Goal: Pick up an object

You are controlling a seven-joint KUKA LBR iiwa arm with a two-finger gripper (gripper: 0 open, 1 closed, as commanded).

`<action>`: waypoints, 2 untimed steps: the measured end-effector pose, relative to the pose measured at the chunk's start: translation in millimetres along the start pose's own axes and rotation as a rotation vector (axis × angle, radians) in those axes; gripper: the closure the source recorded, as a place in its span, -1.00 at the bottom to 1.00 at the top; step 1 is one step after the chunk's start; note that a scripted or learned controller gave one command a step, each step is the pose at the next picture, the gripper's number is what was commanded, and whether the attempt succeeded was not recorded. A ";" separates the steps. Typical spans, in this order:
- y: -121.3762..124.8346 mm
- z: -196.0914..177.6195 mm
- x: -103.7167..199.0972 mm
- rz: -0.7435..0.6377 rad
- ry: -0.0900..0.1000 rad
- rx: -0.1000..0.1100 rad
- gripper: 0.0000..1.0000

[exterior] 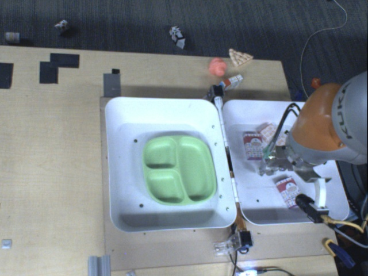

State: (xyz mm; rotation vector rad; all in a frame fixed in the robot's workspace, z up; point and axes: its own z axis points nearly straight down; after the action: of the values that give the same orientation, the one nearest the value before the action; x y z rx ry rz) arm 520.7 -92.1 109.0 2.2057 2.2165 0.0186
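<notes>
Nearest the lens, along the counter's (52,171) front edge, lie cables and a small clear clip (227,247) below the seam between the two bins. Right bin (248,211): the gripper (270,164) hangs low over its floor, beneath the grey arm with its orange band (316,119); whether the fingers are open or closed cannot be told, and nothing is seen held between them. Candidate objects in this bin: a red-and-white packet (287,187) just in front of the gripper, a second red-and-white packet (252,144) just behind it, and a pale packet (268,131) touching that one on the far side. Left bin (115,154): a green divided tray (179,168) with three compartments, all bare. Risks, as judged: the packets lie flat, so the fingers may slide over a packet or push it aside rather than close on it; the gripper sits between two packets, so a descent here may meet bare floor. Beyond the bins, a pink ball (217,66), a wedge-shaped toy (240,57) and a small tube (233,82) rest on the counter's far edge; further small items lie on the dark floor (115,10).
</notes>
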 end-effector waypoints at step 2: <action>-30.7 20.9 7.7 0.003 -0.001 0.005 -1.00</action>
State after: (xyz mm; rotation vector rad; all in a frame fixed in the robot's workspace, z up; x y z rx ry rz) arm 490.4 -84.6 87.5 2.2117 2.2150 0.0122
